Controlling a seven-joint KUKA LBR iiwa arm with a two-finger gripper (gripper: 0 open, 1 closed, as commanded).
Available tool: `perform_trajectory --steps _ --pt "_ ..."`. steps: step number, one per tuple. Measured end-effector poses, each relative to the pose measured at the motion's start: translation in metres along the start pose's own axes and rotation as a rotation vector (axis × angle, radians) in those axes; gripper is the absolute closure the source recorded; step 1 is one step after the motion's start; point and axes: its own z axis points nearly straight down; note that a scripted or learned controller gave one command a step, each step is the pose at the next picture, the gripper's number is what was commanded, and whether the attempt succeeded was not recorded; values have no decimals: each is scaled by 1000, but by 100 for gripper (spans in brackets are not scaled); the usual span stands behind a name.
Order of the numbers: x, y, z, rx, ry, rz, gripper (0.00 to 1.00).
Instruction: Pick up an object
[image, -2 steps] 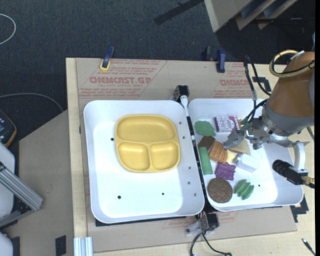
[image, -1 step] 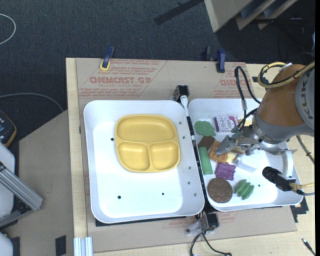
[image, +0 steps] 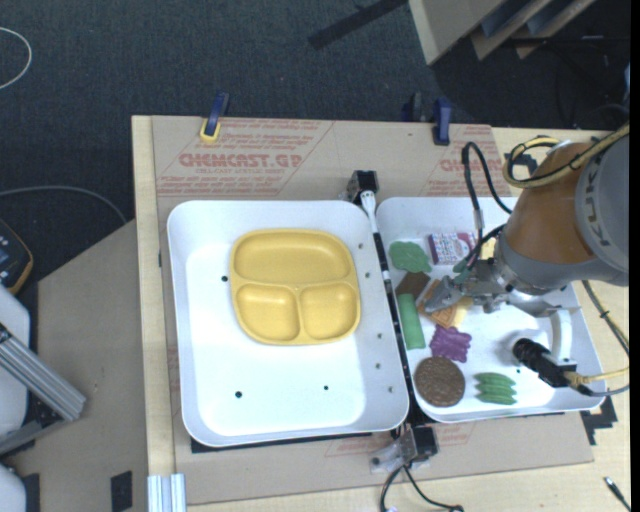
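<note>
One camera view looks down on me: my fingers (image: 447, 295) hang low in the right bin (image: 575, 330), near its left side, over a small tan piece (image: 447, 316) which lies just below the tips, with a long green stick (image: 408, 320) running up-down just to their left. Whether they are spread or closed I cannot tell, since the wrist hides them, and I see nothing between them. Other choices lie close: a purple piece (image: 451, 343) and a brown disc (image: 440, 381) below, a green leaf (image: 408, 257) above.
</note>
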Motion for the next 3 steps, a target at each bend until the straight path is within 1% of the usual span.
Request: perform_trajectory --steps 1,2,3 --pt "0 -3 -6 7 1 2 100" --pt "-5 -4 -67 5 0 0 100" --pt "-5 -2 -121 3 0 -1 100"
